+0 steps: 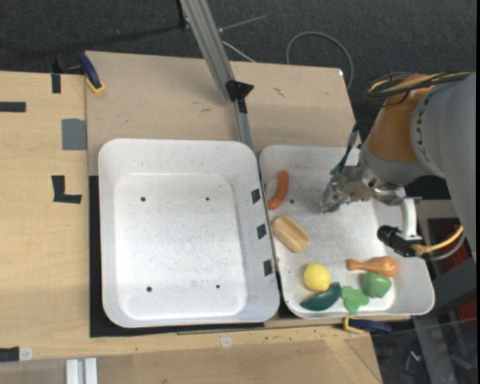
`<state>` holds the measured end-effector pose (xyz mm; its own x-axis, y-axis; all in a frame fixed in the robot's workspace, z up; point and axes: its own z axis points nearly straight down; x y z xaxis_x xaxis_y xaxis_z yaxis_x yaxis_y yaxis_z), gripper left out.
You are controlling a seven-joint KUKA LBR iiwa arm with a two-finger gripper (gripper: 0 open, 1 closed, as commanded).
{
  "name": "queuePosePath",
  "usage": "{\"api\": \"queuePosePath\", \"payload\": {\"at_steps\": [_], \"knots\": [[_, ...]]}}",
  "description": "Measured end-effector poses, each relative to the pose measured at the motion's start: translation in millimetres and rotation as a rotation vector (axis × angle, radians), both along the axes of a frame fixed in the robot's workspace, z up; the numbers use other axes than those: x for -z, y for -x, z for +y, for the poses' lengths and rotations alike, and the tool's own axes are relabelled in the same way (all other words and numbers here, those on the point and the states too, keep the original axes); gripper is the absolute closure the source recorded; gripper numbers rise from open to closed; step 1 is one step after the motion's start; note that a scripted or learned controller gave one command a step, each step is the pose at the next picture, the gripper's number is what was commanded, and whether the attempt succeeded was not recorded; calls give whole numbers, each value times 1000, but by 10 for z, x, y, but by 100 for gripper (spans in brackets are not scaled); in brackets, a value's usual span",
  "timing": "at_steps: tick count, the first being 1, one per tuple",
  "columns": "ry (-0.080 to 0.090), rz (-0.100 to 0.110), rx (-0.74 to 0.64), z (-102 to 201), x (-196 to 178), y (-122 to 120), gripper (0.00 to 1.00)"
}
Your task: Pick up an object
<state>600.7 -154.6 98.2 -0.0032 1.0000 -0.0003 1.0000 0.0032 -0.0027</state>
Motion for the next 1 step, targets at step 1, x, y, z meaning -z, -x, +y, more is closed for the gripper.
{"api": "queuePosePath", "payload": {"at_steps": [1], "knots": [[1, -7, 1, 65, -546, -97, 100]]}}
